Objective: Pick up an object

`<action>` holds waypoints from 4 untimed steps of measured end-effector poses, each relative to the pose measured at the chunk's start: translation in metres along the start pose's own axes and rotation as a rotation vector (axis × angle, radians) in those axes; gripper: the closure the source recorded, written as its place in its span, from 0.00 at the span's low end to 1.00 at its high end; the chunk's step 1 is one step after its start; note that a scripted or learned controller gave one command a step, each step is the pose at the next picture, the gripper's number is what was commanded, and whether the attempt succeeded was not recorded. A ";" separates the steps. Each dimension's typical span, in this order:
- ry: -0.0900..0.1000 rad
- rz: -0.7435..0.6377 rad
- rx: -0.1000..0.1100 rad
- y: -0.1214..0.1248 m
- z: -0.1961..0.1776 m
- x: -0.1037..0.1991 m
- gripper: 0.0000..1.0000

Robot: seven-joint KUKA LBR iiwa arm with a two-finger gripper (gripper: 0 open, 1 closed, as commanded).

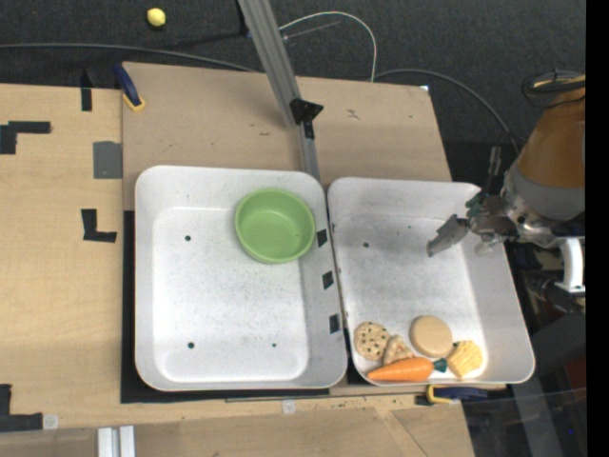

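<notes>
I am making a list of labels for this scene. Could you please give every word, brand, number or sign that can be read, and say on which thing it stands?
No readable text on the green bowl, the two white bins, the toy foods such as the carrot, or the gripper. Black tape marks on the bench are shapes, not letters.

The arm shows a rounded orange band over a grey wrist housing. Its gripper is dull grey metal, with a white part beside the wrist.

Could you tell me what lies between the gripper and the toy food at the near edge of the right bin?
Camera view: bare speckled bin floor separates gripper from toy food.
</notes>
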State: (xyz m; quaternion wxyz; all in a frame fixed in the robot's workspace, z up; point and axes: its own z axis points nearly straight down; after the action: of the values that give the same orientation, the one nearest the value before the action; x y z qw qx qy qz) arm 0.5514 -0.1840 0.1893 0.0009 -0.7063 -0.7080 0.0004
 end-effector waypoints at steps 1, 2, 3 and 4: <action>0.000 0.000 0.000 0.000 0.000 0.000 0.00; 0.000 0.000 0.004 0.004 0.046 0.004 0.00; 0.000 0.001 0.005 0.003 0.100 0.005 0.00; 0.000 -0.001 0.002 0.004 0.087 0.006 1.00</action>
State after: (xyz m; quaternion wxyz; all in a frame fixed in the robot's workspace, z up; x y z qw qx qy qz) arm 0.5553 -0.1780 0.1023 0.0018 -0.7060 -0.7082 0.0010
